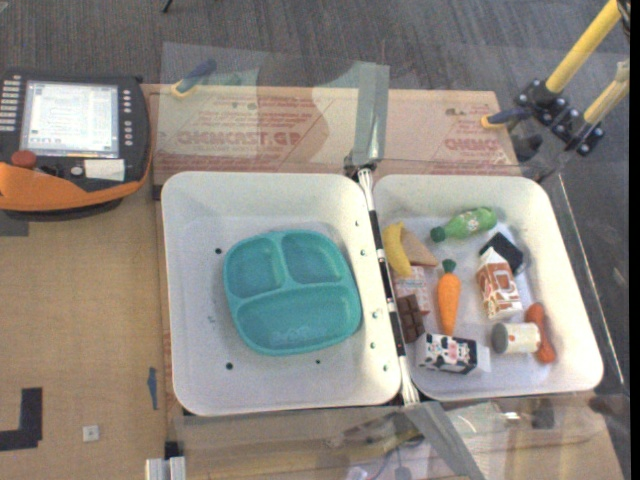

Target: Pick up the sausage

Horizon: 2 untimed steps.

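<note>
The sausage (541, 330) is a short orange-red link lying near the right wall of the right bin (566, 236), pointing roughly front to back. A small white can (514, 339) lies right against its left side and covers part of it. An orange-and-white carton (497, 283) stands just behind and to the left of both.
The right bin also holds a carrot (448, 300), banana (397, 250), green bottle (465, 223), chocolate bar (410, 314) and a cow-print carton (448, 353). A teal divided plate (290, 294) lies in the left bin (180, 200). A teach pendant (70, 140) sits at the far left.
</note>
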Each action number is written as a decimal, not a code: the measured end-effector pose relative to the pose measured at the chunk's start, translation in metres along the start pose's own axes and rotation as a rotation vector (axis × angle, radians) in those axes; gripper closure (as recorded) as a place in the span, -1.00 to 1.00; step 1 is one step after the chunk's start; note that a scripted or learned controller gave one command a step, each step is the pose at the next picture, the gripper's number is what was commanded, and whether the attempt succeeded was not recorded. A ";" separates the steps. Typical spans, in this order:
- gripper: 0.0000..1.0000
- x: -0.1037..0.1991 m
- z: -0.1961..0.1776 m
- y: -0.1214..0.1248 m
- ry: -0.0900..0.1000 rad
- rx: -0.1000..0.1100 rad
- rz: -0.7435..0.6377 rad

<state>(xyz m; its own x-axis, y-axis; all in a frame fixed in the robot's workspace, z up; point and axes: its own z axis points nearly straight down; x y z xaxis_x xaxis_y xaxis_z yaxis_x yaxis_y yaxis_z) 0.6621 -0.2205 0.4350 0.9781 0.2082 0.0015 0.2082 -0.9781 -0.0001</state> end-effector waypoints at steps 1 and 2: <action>-1.00 -0.001 0.000 0.000 -0.001 0.000 -0.010; 1.00 0.000 -0.011 -0.002 0.000 -0.001 -0.013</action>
<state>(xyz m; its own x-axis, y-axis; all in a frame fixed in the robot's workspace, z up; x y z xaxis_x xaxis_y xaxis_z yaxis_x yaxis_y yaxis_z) 0.6620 -0.2186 0.4462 0.9752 0.2213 0.0015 0.2213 -0.9752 0.0007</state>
